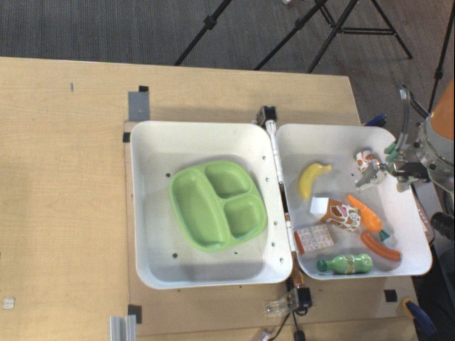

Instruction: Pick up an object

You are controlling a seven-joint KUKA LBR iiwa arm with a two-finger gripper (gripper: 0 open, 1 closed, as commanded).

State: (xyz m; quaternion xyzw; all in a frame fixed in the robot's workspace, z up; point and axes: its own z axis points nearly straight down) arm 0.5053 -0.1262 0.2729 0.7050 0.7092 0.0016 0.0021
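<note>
Nearest the camera, along the front wall of the right bin [419,265], a green bottle [345,264] lies on its side. Just behind it sit a flat checked packet [314,239] and a red sausage [381,247], with a carrot [368,214] and a brown-and-white carton [343,216] crowded between them. A small white block [318,206] touches the carton's left end. Further back a banana [311,177] lies near the divider, and a small orange-and-white ball [366,161] rests near the far right corner. The left bin [142,190] carries a green tray [217,204] with three compartments.

The claw [387,169] hangs at the right bin's right edge, just beside the ball. Whether it is open or closed I cannot tell; nothing visible sits in it.

The ball looks like the likely target, and it is the risk too: being round and close to the wall, it could roll away from a slightly off-centre grasp, or the claw could strike the bin wall on the way down. A reach toward the front cluster could snag two items at once, since carrot, carton and sausage lie nearly touching.
</note>
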